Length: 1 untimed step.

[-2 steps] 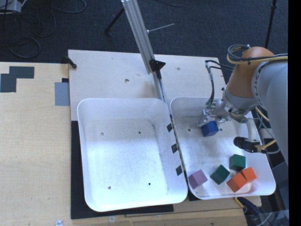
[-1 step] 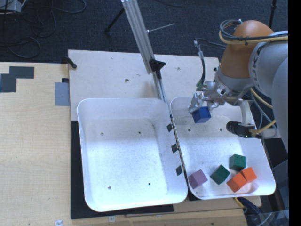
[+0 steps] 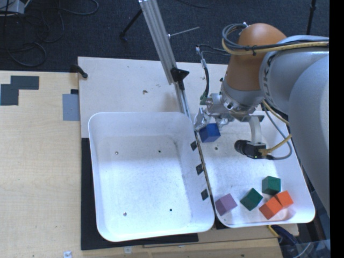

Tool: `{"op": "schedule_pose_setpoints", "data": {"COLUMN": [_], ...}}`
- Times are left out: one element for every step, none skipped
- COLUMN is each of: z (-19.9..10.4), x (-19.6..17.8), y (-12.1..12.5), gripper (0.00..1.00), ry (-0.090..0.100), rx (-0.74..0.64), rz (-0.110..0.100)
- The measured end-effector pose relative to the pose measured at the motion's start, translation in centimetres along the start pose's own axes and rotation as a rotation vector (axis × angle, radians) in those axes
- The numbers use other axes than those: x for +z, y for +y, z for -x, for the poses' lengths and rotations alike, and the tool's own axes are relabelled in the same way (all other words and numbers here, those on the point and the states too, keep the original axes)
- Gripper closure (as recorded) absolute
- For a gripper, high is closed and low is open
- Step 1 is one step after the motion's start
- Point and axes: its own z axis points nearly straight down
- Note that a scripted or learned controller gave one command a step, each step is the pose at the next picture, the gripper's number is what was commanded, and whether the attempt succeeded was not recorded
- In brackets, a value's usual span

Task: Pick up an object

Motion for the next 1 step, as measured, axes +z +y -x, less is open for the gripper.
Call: {"op": "schedule_pose_setpoints", "data": {"z": [-5.4], "x": [-0.61], "y": [-0.35], "gripper": [1.0], "ry": [-0.001], "rx": [0.001], "rz": [0.0]}}
